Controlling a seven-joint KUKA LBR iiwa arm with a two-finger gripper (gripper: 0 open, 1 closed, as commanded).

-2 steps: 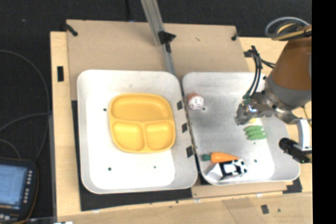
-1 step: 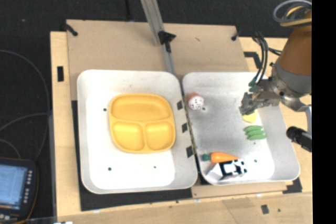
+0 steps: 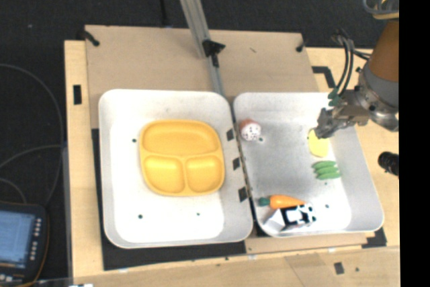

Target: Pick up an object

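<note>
A single fixed camera looks down at a slant from above the bench [image 3: 181,57], far enough back to take in both white bins, the left bin [image 3: 121,144] and the right bin [image 3: 356,198], with the arm [image 3: 383,70] entering from the right.

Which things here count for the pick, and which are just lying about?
For the pick: gripper; yellow piece right under it; green pods; carrot; black-and-white block; pale ball.
Lying about: yellow divided tray; metal post; tablet.
</note>
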